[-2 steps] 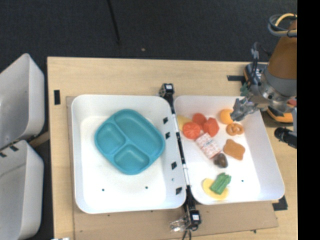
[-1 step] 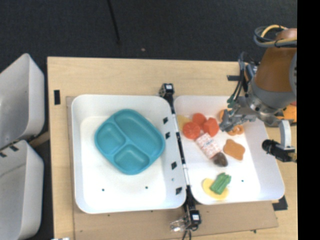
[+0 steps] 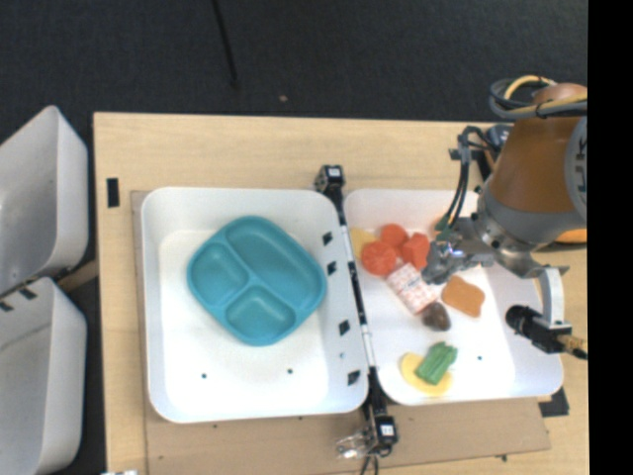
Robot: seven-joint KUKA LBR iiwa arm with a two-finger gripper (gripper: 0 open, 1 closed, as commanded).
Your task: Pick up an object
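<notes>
Wooden bench (image 3: 227, 151) with two white bins side by side: left bin (image 3: 158, 364), right bin (image 3: 495, 379).

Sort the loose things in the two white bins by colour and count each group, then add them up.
Blue: 1, the divided plate in the left bin
Red: 3, toys in the right bin
Orange: 1
Pink and white: 1
Brown: 1
Green: 1
Yellow: 1
Total: 9

A turquoise divided tray (image 3: 257, 278) with three compartments lies tilted in the left white bin (image 3: 168, 384) on a pale wooden bench (image 3: 218, 146). Two white padded blocks (image 3: 35, 265) stand beside the bench's left edge on dark carpet (image 3: 297, 38).
</notes>
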